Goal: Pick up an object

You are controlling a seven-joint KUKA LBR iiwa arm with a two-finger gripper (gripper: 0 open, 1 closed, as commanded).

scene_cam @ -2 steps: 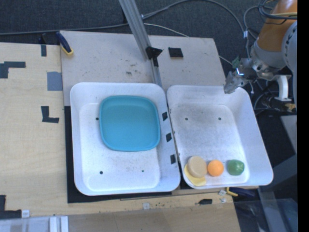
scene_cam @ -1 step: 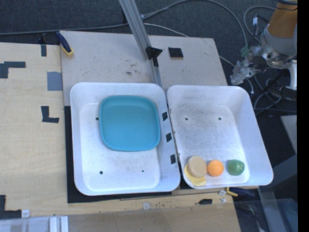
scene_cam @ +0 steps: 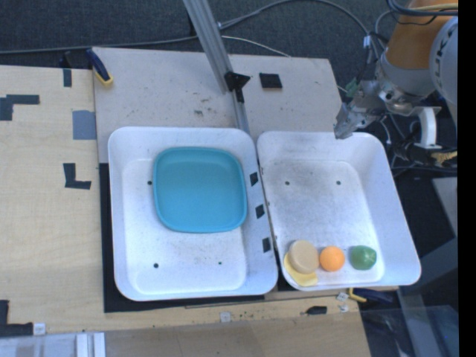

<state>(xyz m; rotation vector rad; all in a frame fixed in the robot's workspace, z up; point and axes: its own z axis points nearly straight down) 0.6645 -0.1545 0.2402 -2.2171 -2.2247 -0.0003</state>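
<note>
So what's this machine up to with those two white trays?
A grey robot arm with an orange band is meant to pick something up. Its hand hangs above the far rim of the right white bin, touching nothing. Along that bin's near edge sit a small tan round piece on something yellow, a small orange ball and a small green ball. The left white bin holds a square turquoise plate.

The right bin [scene_cam: 390, 199] starts just below the claw [scene_cam: 346, 129]; the left bin [scene_cam: 126, 199] lies further left, touching it. A metal pole [scene_cam: 216, 43] slants past up-left of the claw, with a black square [scene_cam: 271, 81] between them. Tape marks [scene_cam: 74, 175] sit well to the left.
</note>
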